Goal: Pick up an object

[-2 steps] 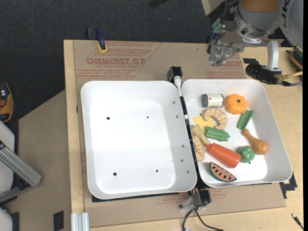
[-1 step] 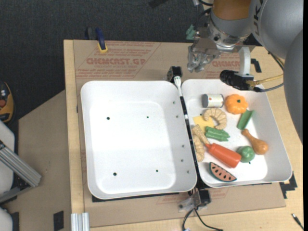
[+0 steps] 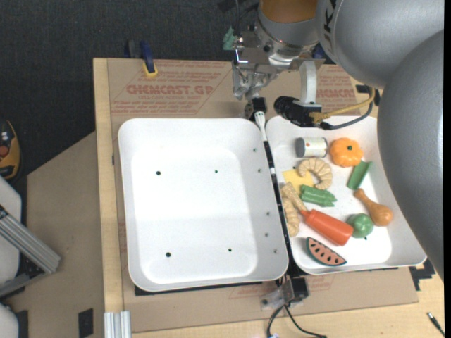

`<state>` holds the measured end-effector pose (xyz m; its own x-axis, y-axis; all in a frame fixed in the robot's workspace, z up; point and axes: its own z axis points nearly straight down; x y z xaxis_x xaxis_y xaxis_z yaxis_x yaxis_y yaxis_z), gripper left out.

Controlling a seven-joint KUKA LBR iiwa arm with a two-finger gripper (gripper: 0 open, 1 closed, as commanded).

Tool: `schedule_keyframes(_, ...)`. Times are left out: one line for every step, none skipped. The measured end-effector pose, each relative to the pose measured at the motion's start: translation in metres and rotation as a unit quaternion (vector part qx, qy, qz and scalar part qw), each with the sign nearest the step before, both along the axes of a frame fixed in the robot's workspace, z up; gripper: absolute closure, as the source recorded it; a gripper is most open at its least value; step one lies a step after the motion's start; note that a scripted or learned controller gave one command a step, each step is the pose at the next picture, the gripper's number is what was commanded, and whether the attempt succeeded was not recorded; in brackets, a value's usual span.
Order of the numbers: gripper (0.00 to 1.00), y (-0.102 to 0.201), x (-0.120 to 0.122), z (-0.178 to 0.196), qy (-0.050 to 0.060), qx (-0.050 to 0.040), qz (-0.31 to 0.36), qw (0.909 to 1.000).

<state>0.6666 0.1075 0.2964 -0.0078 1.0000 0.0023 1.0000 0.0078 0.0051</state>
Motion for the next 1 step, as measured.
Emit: schedule_keyframes(1.00,0.1004,-0.0010,0.0187,0.000,0.0013,0.002,1.0000)
